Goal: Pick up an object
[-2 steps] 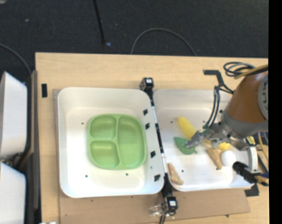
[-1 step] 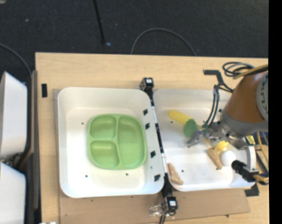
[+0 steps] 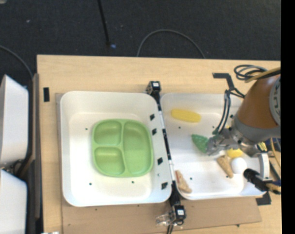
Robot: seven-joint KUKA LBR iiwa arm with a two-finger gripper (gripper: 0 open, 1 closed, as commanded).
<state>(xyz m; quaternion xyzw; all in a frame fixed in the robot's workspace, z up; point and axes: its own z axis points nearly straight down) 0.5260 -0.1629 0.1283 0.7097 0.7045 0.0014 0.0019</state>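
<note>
The right bin (image 3: 186, 189) holds a yellow corn-like piece (image 3: 186, 115) near its back, a green leafy toy (image 3: 200, 142) in the middle, a tan piece (image 3: 183, 183) at the front left corner, and a tan stick (image 3: 224, 166) beside a white egg-like ball (image 3: 238, 164) and a small yellow item (image 3: 234, 153). My gripper (image 3: 214, 147) hangs low over the bin's right half, just right of the green toy and touching or nearly touching its edge. The wrist hides the fingertips.
The left bin (image 3: 74, 179) holds a green divided plate (image 3: 122, 147). A divider with black clips (image 3: 161, 140) runs between the bins. Cables (image 3: 247, 72) lie at the bench's back right. White boxes (image 3: 10, 126) stand off the bench's left side.
</note>
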